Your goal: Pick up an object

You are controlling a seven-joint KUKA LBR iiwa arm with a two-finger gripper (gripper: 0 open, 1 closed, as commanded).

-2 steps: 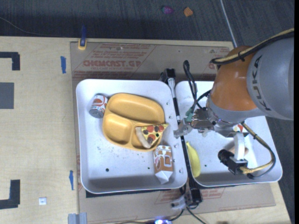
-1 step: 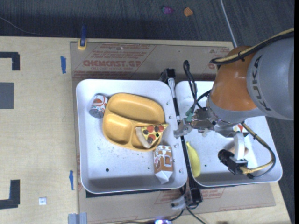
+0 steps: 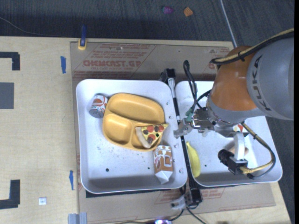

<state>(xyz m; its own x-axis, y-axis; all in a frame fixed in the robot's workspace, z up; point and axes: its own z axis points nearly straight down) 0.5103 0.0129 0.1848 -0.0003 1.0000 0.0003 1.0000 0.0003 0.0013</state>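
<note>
The grey arm (image 3: 271,78), with its glossy orange band (image 3: 233,87), hangs over the right bin (image 3: 266,171), and its bulk covers the end effector (image 3: 204,121); whether that is open or closed on anything I cannot tell. The left bin (image 3: 88,171), a shallow white tray with rounded corners, carries most of the candidates. The biggest is a smooth yellow divided plate (image 3: 128,118) with a toy pizza slice (image 3: 149,134) lying in one compartment. A small carton (image 3: 163,164) rests against the bin's right wall, and a crumpled can (image 3: 98,105) sits touching the plate's left edge. A slim yellow banana (image 3: 193,159) lies in the right bin by the divider. The banana looks the nearest target; a good try would descend squarely across its narrow width, clear of the bin wall.
</note>
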